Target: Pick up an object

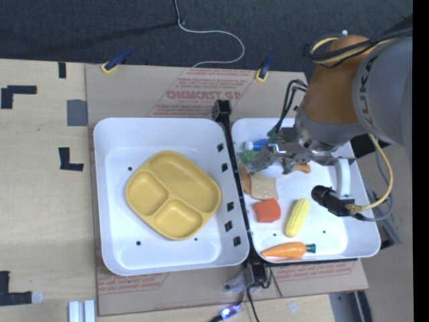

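**A:** How far along does the pick look?

**B:** Early, I'd judge. The gripper (280, 154) hangs low over the upper left part of the right bin (358, 247), right of centre in the frame, and nothing sits between its fingers that I can make out. Whether those fingers are apart or together, I cannot tell; dark metal and cables blur them.

**A:** So the object is still down?

**B:** Every candidate lies on the bin floor. A tan bread slice (263, 188) and a green item (250, 157) lie just beside the gripper; the red block (268, 210), corn cob (297, 217) and carrot (285, 250) sit lower in the frame. Closing on something and lifting are both left to do.

**A:** And the materials?

**B:** They look like toy food: smooth, hard plastic. The corn is a stubby yellow cylinder, the carrot a tapered orange cone with a green tip, the block squarish with rounded edges, the bread flat and matte.

**A:** The other bin?

**B:** The left bin (107, 200) holds a yellow tray (173, 194), glossy, with three shallow compartments.
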Tool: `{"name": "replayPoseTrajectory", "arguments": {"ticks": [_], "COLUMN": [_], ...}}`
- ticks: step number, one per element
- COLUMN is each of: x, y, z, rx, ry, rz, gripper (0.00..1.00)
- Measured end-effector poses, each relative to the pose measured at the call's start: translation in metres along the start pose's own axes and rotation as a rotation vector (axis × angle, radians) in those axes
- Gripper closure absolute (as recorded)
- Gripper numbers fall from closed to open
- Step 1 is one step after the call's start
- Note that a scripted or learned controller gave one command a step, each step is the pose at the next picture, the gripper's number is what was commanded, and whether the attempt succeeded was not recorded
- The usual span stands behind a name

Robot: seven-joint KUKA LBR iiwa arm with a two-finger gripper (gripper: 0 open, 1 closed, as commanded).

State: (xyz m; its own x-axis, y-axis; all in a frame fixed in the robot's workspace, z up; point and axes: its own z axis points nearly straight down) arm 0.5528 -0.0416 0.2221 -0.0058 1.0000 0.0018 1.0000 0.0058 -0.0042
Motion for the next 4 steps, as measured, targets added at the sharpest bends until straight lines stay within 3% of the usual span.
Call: {"name": "replayPoseTrajectory", "arguments": {"ticks": [1,2,4], "x": [0.06,0.097,0.102], "y": [-0.006,-0.004,-0.006], "z": [-0.009,0.0,0.006], "rx": [-0.002,0.0,-0.002], "ry": [0.001,-0.002,-0.002], "rz": [-0.002,0.001,0.004], "gripper": [1.0,1.0,1.0]}}
